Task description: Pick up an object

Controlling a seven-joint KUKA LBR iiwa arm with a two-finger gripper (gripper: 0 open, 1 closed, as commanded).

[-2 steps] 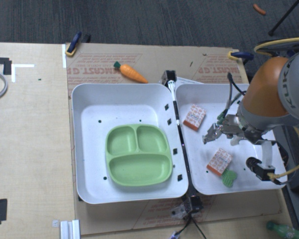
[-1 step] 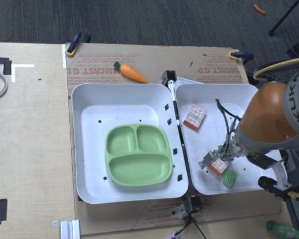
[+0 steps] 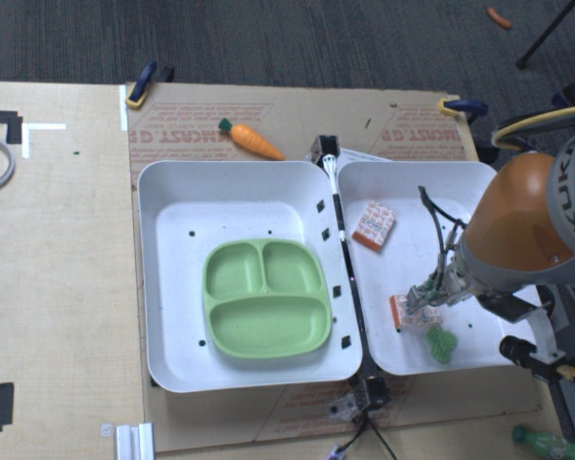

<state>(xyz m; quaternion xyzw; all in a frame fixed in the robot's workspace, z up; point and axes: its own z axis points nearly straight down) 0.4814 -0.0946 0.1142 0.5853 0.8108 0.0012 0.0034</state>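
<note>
In the right bin (image 3: pixel 402 185), a small orange and white box (image 3: pixel 375 225) lies near the upper left. A second small packet with an orange edge (image 3: pixel 409 313) rests lower down, and a green broccoli-like toy (image 3: pixel 442 345) sits just below and to its right. My gripper (image 3: pixel 427 297) is down in the right bin, right over the second packet, with the orange-banded arm (image 3: pixel 519 223) behind it. The fingertips are touching or very close to that packet. I cannot see whether anything is held.
The left bin (image 3: pixel 168 257) holds a green divided plate (image 3: pixel 266 298). A toy carrot (image 3: pixel 250 139) lies on the cardboard behind the bins. Clamps (image 3: pixel 142 82) pin the cardboard corners. A green object (image 3: pixel 541 440) lies outside at the lower right.
</note>
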